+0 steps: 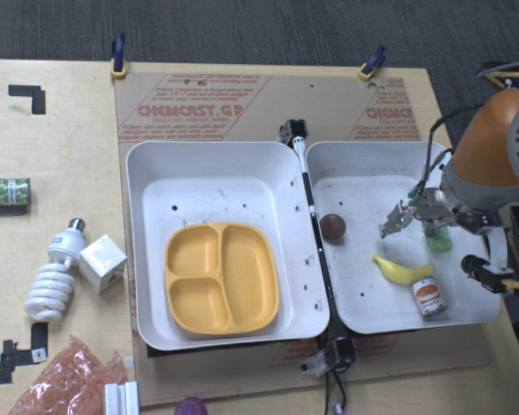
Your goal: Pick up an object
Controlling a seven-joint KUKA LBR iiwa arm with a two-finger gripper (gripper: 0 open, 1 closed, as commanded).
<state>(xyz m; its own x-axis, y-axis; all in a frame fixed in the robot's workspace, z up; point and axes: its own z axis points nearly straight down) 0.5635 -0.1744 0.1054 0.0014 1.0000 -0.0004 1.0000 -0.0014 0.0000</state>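
In the right bin [363, 167], a brown ball [332, 226] lies near the left wall. A yellow banana [401, 270] lies toward the front, and a small red-labelled can [428, 297] lies just right of it. A green object [439, 240] sits by the right side, partly hidden under the wrist. My gripper [413, 219] hangs low over the right half of this bin. It is just left of the green object and above the banana. I see nothing clearly held in it.
The left bin [147, 180] holds a yellow divided plate [222, 277]. On the bench to the left lie a light bulb [54, 271], a white cube [103, 263], a green can [9, 193] and a pink mesh bag [65, 383]. The arm's cable loops over the right bin's far-right side.
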